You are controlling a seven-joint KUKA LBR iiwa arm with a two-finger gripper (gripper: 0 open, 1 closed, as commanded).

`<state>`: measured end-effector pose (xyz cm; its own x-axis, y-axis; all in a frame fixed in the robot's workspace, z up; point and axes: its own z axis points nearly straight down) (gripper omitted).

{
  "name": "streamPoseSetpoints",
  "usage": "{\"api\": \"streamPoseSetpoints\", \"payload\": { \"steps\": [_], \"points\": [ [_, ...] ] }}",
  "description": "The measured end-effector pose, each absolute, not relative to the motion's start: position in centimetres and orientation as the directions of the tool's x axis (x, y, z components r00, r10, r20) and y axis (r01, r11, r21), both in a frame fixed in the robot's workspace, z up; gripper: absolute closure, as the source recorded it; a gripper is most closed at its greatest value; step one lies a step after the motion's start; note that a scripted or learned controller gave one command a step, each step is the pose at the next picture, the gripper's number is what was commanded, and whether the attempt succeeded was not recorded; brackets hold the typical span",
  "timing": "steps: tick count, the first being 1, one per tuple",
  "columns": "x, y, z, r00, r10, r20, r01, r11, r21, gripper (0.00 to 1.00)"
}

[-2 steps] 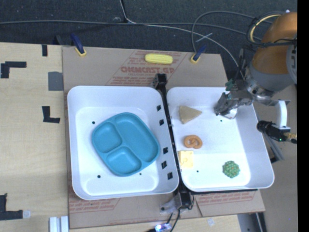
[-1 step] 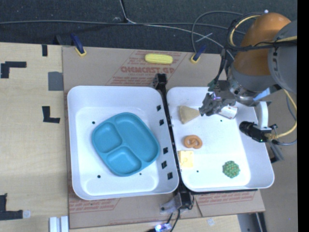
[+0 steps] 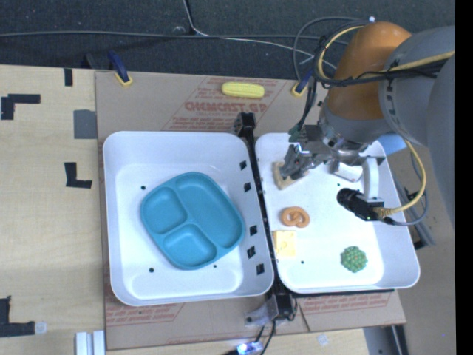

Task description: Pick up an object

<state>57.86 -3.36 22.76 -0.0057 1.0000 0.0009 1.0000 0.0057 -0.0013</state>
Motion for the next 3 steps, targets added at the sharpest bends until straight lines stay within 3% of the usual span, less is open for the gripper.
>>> {"api": "streamPoseSetpoints", "payload": {
  "steps": [2,3],
  "points": [
    [59.0,7.3,23.8,-0.007,1.000,0.002,1.000,0.007,-0.002,1.00],
    [59.0,6.9,23.8,-0.003,1.000,-0.001,1.000,0.003,-0.002,0.00]
  ]
}}
